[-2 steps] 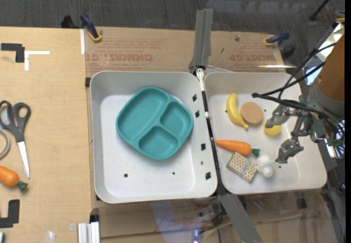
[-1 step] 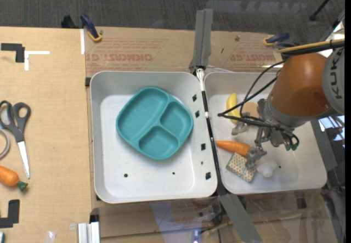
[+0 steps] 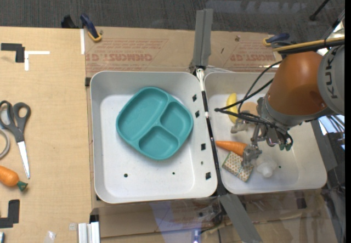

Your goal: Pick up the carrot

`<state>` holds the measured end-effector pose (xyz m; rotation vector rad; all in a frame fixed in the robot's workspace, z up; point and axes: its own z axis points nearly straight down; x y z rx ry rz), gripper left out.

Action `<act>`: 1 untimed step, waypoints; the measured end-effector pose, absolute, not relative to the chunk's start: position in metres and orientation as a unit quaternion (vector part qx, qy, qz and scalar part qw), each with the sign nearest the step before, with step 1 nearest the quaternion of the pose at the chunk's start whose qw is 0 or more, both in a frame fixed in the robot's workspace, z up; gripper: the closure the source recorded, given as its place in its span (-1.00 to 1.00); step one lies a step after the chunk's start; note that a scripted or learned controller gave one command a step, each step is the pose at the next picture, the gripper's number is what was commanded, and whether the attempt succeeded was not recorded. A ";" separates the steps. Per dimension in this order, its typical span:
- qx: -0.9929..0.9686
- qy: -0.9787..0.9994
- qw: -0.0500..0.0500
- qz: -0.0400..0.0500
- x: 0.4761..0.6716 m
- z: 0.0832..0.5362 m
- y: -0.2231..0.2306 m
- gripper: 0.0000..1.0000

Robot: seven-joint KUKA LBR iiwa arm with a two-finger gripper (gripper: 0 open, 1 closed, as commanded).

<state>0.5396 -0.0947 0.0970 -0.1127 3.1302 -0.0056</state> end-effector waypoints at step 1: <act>-0.017 1.000 0.007 -0.001 0.535 0.097 -0.096 -1.00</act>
